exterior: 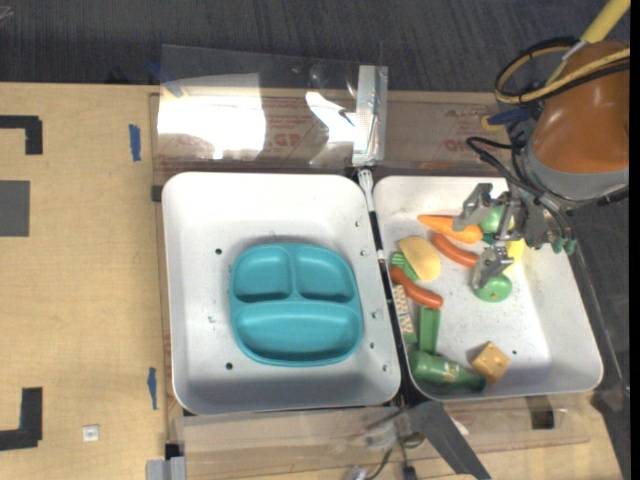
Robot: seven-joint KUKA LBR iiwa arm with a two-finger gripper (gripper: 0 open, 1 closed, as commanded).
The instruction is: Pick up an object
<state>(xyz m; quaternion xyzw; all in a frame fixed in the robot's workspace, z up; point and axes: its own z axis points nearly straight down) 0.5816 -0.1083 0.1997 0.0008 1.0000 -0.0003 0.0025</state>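
My gripper (484,235) hangs low over the back of the right bin (560,338), below the orange band of the arm. Its two metal fingers (476,206) stand apart, so it is open. The thick end of an orange toy carrot (442,225) and its green top lie in the gap between them, not clamped. A green round toy (492,287) sits just in front of the nearer finger. To the left lie a yellow toy (423,258) and a red pepper-like piece (455,251).
A red sausage (418,290), a green bottle (440,368) and a tan cube (489,360) lie in the right bin's left and front. The left bin (190,218) holds a teal divided plate (295,303). Cables loop above the arm at the back right.
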